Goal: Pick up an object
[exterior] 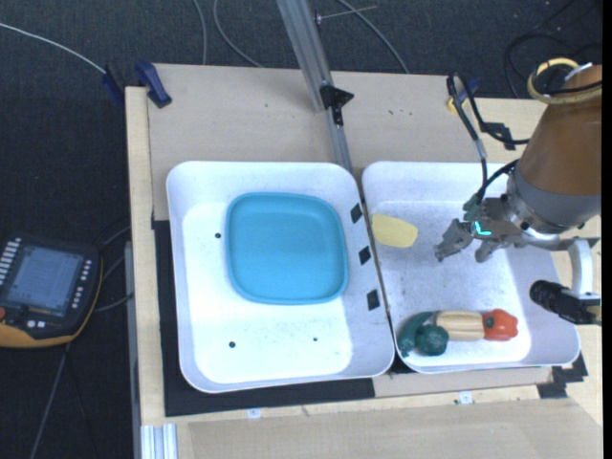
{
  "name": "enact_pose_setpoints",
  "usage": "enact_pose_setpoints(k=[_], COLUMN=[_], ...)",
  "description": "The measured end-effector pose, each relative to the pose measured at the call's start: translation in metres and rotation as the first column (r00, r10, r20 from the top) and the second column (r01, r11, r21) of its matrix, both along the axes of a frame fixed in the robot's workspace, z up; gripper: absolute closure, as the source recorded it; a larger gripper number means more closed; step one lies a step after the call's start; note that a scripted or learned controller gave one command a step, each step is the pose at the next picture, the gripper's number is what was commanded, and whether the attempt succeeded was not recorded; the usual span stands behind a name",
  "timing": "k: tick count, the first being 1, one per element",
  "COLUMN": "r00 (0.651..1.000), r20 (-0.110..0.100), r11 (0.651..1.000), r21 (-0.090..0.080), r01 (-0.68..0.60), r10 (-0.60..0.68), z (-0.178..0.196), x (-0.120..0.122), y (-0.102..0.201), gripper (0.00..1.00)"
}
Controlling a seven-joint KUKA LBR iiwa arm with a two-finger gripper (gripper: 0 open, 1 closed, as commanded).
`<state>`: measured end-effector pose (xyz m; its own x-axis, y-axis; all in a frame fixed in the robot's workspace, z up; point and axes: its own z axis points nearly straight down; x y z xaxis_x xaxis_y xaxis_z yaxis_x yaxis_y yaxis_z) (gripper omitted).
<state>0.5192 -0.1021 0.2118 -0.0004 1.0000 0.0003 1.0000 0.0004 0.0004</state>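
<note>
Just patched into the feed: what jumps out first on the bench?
The big blue plate lying flat in the left bin draws the eye first. Next, the end effector hangs over the middle of the right bin, with a yellow piece to its left. Along that bin's near edge lie a green object, a tan stick and a red piece.

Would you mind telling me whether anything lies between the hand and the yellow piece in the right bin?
Nothing visible does. The hand hangs over the right bin, and only bare white floor separates it from the yellow piece to its left. The green, tan and red items lie apart, along the bin's near edge.
</note>
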Motion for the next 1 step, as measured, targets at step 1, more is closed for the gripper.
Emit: enact_pose_setpoints(k=[1], r00=[1.000], r20=[0.000], r11=[1.000], r21=[0.000], r01=[0.000], r10=[0.000], z=[-0.0001], x=[0.0000], y=[0.0000], gripper=[0.00])
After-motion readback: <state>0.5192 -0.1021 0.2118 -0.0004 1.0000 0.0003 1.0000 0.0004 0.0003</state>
